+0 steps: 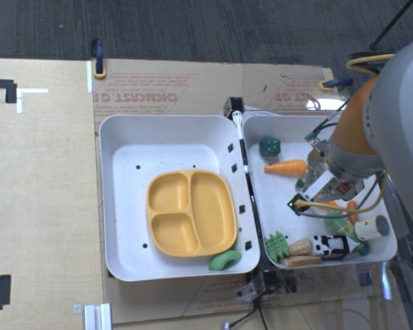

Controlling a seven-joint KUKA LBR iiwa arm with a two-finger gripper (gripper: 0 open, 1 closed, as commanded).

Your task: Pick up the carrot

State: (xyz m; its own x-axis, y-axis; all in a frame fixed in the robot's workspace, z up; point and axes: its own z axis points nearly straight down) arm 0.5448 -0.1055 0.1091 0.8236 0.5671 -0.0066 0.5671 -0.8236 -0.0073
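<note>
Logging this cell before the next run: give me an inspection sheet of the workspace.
Surface: two white bins, left bin and right bin, on cardboard.
Job's things: carrot lying flat in right bin, untouched.
Clutter: yellow divided plate, green piece in left bin; dark green toy, assorted toys near right bin's front edge.
Grippers: gripper over right bin, right of carrot.
Cables: yellow cable by arm.
Surroundings: dark floor.

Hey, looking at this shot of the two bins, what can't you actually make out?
- Gripper: whether it is open or shut; too small and cluttered in the camera view.
- Carrot: its right tip, covered by the gripper assembly.
- Toys under the wrist in the right bin: partly hidden by the arm, kinds unclear.
- Right bin's far right wall: covered by the arm.
</note>
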